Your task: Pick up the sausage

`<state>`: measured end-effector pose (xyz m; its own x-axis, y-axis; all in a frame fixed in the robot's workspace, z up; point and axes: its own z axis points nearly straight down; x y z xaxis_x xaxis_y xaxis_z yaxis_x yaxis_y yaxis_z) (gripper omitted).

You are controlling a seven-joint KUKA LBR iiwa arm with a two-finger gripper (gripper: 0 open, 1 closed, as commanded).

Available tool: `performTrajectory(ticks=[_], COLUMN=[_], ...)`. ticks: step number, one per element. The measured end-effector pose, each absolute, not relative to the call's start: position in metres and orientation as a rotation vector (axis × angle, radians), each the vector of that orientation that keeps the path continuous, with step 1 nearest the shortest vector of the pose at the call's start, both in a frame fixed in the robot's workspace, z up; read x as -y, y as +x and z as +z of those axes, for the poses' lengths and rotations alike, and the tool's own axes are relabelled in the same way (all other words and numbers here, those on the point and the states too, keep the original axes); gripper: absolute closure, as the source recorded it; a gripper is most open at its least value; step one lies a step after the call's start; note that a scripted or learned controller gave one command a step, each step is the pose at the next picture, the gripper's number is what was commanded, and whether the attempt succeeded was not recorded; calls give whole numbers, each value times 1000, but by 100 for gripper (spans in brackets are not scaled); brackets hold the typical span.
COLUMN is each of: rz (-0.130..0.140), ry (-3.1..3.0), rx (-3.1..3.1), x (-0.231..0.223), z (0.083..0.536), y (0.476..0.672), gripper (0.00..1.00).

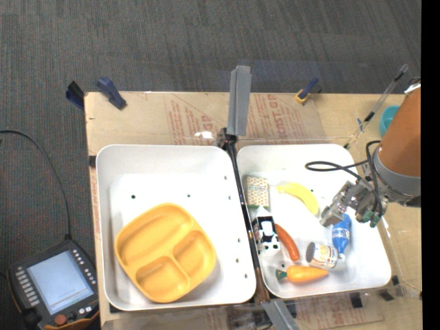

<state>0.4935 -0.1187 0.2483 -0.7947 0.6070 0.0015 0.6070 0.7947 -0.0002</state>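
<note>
Approach to sausage, right bin – gripper (335,215) not yet on target
We cannot tell how the hand is set; it hovers just above the blue bottle (341,235), banana (300,196) to its left. The sausage (287,242) lies further left and lower, slanted, close beside the black-and-white toy (265,231), carrot (305,274) below it. We judge it best to align the grasp across the sausage's narrow width, descending clear of the toy

Dark grey carpet floor (172,40); cardboard-topped bench (172,115); teach pendant (51,284) bottom left.
</note>
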Motion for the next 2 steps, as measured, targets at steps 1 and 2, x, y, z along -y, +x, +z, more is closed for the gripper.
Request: performTrajectory(ticks=[1, 2], rz=[-2, 0], ry=[-1010, -1129], rx=[2972, 2926], x=[119, 92], z=[256, 177], y=[495, 520], gripper=[100, 100])
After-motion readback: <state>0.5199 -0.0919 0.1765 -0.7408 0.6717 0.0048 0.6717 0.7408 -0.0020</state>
